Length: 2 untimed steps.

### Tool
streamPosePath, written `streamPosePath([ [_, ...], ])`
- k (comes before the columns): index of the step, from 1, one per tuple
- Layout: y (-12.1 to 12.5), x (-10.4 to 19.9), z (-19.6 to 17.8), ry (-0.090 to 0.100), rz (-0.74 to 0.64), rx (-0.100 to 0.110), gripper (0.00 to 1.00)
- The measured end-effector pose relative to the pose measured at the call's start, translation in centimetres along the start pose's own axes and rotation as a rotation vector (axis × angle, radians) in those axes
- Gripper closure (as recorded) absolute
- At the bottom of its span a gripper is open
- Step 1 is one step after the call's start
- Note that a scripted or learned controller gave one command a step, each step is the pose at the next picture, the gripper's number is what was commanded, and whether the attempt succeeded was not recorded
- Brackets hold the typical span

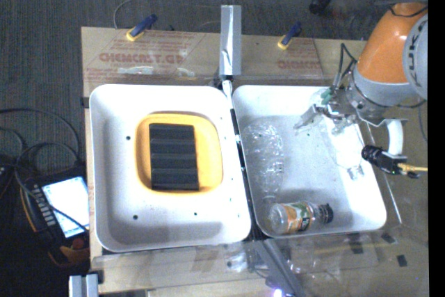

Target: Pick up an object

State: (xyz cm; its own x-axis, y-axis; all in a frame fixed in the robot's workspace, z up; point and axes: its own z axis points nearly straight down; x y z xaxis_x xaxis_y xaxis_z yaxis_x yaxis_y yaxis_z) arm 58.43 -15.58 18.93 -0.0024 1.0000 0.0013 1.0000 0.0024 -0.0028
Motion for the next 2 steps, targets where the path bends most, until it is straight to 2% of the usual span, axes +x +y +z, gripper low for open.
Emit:
streamPosePath([
  [1, -2.3, -0.9, 4.9, -0.002, 0.017, 0.0, 0.0],
  [2, 3.0, 1.9, 9.6, -0.007, -0.089, -0.016, 0.0],
])
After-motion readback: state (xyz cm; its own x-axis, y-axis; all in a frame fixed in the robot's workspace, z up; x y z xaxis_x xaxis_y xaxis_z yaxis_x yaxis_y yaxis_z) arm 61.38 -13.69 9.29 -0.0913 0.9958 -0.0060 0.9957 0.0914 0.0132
